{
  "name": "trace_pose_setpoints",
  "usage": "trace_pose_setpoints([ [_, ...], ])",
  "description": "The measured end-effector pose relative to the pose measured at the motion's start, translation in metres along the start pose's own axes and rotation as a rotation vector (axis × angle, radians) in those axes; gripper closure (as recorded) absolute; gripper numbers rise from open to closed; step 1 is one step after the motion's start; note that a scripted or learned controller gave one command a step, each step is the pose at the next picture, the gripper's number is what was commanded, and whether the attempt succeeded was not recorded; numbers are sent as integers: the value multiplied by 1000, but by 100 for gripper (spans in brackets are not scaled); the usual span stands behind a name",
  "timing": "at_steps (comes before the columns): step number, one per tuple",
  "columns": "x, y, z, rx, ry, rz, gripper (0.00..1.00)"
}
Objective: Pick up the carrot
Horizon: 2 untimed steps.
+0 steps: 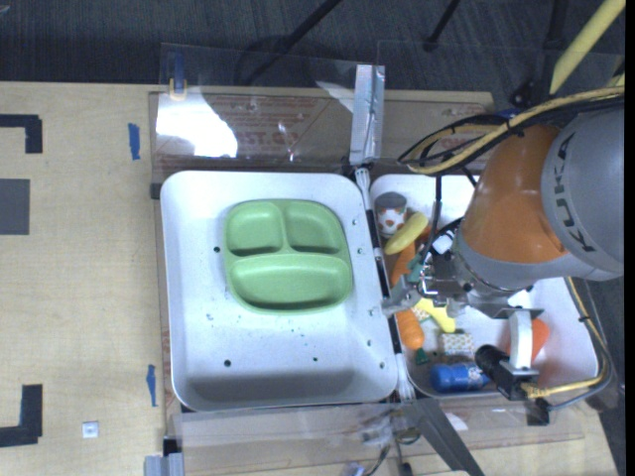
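Note:
The carrot [410, 331] is an orange piece lying against the left wall of the right bin [585, 310]. More orange [401, 263] shows just beyond the gripper, under a yellow banana [408, 230]. I cannot tell whether the two orange patches are one thing. My gripper [425, 286] hangs low over the left side of this bin, between those patches, with the grey and orange arm covering the bin's middle. Nothing is visibly held.
The left bin [189, 296] holds a green divided plate [288, 254]. Around the gripper lie a yellow piece [438, 315], a checkered block [456, 343], a blue object [453, 377], a round brown-and-white toy [390, 206] and an orange-and-white item [531, 337].

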<state>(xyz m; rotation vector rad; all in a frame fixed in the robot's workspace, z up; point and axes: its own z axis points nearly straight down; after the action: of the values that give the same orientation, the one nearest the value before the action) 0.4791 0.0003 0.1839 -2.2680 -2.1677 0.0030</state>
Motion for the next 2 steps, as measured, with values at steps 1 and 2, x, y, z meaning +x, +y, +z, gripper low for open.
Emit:
trace_pose_setpoints([
  [1, 18, -1, 0, 1, 0, -68, 0],
  [2, -57, 36, 0, -5, -3, -62, 0],
])
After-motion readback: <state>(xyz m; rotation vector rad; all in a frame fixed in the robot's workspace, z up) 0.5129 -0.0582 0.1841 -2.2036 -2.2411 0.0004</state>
